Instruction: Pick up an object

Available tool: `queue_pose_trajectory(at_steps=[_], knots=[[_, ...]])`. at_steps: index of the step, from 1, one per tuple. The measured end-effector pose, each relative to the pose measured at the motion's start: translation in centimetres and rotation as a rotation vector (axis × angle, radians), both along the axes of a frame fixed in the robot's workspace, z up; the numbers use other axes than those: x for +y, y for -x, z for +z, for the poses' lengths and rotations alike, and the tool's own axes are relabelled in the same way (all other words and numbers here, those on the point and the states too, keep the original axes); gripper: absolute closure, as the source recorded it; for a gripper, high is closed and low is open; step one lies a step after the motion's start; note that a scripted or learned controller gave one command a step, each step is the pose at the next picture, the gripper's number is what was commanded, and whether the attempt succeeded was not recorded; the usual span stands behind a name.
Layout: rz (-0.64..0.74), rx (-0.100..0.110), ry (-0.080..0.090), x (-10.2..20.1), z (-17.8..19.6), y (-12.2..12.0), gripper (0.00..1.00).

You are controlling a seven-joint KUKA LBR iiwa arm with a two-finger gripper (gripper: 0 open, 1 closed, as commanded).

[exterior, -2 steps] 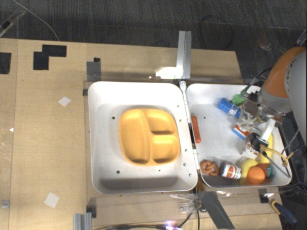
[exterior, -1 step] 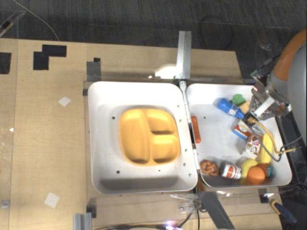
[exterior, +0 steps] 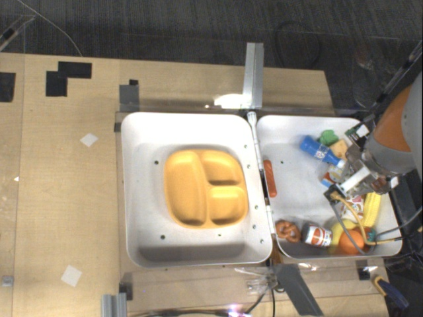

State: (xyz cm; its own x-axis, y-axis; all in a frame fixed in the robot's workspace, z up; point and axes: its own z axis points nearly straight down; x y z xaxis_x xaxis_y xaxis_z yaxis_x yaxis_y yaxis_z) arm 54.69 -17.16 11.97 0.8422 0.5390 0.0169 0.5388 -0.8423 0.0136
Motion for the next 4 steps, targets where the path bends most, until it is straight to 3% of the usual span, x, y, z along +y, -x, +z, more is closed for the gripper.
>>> queue_pose_trajectory(at_steps=[1,2,3,4], knots=[[-0.147,-0.008,-0.003,-0.4,-0.6,1.2,1.0],[-0.304,-0.031,-0.015,-0.9,-0.7,2.4,1.0],[-0.35,0.012,-0.018,-2.7,1.2,1.3,1.0],[-0.349,0.001,-0.02,-1.0,-0.5,3.4,1.0]])
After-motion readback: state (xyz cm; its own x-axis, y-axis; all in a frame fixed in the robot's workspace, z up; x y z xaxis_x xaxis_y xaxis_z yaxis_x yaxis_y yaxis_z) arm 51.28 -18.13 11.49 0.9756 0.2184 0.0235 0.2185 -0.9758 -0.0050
